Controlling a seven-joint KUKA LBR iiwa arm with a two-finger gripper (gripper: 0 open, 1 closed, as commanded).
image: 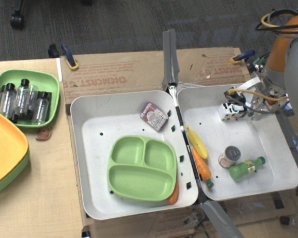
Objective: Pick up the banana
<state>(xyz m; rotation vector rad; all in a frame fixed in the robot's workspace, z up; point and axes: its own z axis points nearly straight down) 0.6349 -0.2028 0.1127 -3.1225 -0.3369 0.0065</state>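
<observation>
My pincer, grip state unclear, hovers upper right; I should descend lengthwise over the banana lying beside the carrot.

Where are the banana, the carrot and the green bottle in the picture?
banana (197,143): camera view, middle of the yellow body.
carrot (201,165): camera view, middle of the orange body.
green bottle (245,168): camera view, middle of the bottle lying on its side.
</observation>
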